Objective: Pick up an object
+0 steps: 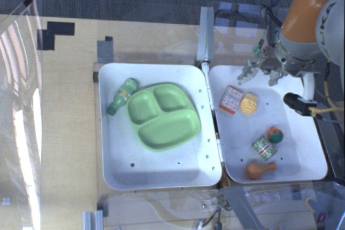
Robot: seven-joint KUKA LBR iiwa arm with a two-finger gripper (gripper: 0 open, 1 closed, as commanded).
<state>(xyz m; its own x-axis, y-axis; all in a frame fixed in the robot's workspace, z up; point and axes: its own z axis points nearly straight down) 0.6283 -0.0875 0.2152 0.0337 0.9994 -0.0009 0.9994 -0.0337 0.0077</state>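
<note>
1. Nearest the camera: an orange drumstick toy [261,169] in the right bin [302,169].
2. Same bin: green-checked block [264,147], red-and-teal ball [275,135], yellow corn piece [248,104], red-and-white box [232,99].
3. Left bin [116,169]: green divided tray [163,115], green bottle [122,96] touching it.
4. Gripper [261,74]: released, fingers spread, grasping nothing, above the right bin's far edge.

Green divided tray [163,122], green bottle [122,96], yellow corn [248,104], red-patterned card [231,99], orange drumstick [260,169], white bins [156,176]
</note>
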